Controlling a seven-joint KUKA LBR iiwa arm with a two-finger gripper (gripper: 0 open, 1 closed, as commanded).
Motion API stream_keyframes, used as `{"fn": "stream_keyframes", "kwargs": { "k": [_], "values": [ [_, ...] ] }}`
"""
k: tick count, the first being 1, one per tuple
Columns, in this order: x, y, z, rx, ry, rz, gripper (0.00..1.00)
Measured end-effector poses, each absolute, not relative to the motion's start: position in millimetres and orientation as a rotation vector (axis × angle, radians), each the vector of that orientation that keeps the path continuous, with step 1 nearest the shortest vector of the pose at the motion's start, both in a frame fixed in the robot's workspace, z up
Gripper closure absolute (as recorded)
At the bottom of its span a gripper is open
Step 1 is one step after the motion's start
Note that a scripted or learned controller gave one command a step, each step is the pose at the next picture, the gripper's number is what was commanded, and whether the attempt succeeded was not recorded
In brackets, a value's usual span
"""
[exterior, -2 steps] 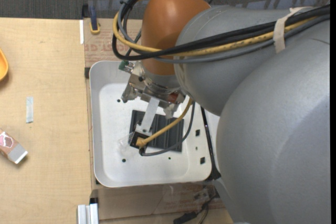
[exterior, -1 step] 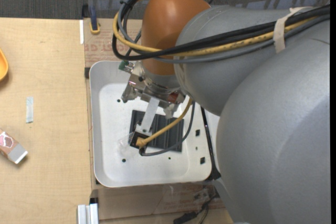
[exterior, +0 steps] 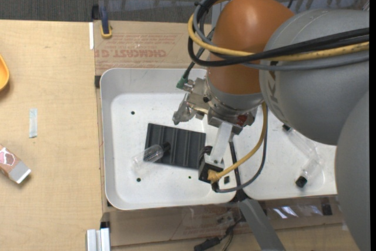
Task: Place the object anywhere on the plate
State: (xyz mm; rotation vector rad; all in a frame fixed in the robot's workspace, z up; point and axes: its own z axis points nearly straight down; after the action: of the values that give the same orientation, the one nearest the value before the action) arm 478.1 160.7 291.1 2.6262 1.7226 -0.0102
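A black ribbed plate (exterior: pixel 179 149) lies flat in the middle of the left white bin (exterior: pixel 117 126). A small clear plastic object (exterior: pixel 153 154) rests at the plate's left edge, partly over it and partly over the bin floor. My gripper (exterior: pixel 183 111) hangs below the orange wrist band, above the plate's upper right corner and apart from the clear object. Nothing shows in the gripper. The arm hides the bin's right side.
The right bin (exterior: pixel 276 176) holds a clear piece with a black tip (exterior: pixel 304 173). On the wooden bench to the left lie an orange item (exterior: pixel 3 74), a pale strip (exterior: pixel 33 123) and a pink-and-white block (exterior: pixel 13 165). Cardboard (exterior: pixel 141 50) lies behind the bins.
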Motion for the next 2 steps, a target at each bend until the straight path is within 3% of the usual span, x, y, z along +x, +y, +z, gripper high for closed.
{"fn": "stream_keyframes", "kwargs": {
  "k": [1,2],
  "values": [
    [478.4,160.8,297.9,2.622,1.726,-0.022,1.0],
    [477.8,201.4,286.4,2.622,1.729,-0.011,1.0]
  ]
}}
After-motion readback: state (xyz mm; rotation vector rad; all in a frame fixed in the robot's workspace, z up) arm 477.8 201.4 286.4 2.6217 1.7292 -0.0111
